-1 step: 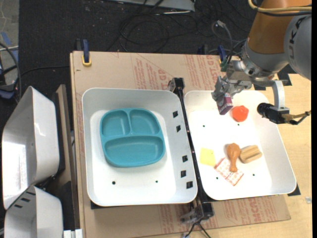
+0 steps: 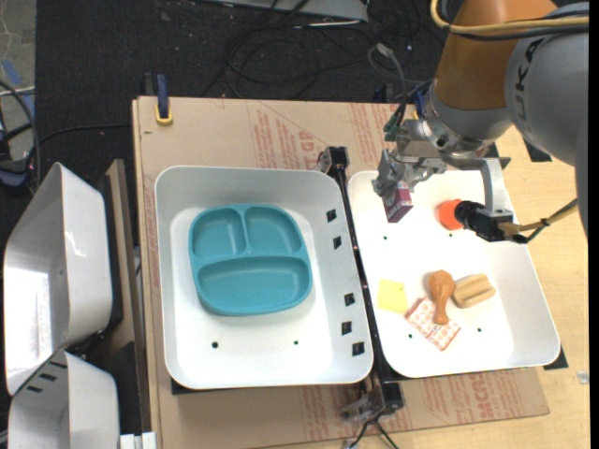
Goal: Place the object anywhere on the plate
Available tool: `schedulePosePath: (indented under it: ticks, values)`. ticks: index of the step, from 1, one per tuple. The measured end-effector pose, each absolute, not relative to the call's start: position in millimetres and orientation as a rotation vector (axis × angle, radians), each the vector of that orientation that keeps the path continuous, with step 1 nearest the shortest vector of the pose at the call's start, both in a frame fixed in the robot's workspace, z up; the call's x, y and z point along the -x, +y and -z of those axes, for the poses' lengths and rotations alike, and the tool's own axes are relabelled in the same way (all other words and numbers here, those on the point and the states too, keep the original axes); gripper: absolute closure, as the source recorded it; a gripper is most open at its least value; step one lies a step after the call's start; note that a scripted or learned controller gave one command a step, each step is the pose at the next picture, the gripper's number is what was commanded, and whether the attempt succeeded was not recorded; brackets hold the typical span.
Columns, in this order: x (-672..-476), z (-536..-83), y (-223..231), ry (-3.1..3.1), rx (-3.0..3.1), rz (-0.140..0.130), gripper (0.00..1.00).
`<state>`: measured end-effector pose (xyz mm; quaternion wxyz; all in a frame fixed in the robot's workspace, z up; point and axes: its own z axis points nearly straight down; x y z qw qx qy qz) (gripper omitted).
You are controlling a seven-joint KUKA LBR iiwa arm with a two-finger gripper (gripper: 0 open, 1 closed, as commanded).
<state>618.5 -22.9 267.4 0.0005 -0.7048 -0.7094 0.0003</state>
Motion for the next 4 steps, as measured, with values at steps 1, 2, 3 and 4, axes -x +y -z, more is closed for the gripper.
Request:
schedulePosePath:
  ticks: [1, 2, 3, 4]
  values:
    - [-613.8, -261.7, 20.4, -2.228, 2.213, -0.001, 1.0]
    - [-616.4, -262.9, 76.8, -2.231, 2.212, 0.003, 1.0]
    - [-614.2, -246.0, 139.0, -2.23, 2.211, -0.001, 1.0]
    - [-614.6, -246.9, 135.2, -2.224, 2.218, -0.002, 0.0]
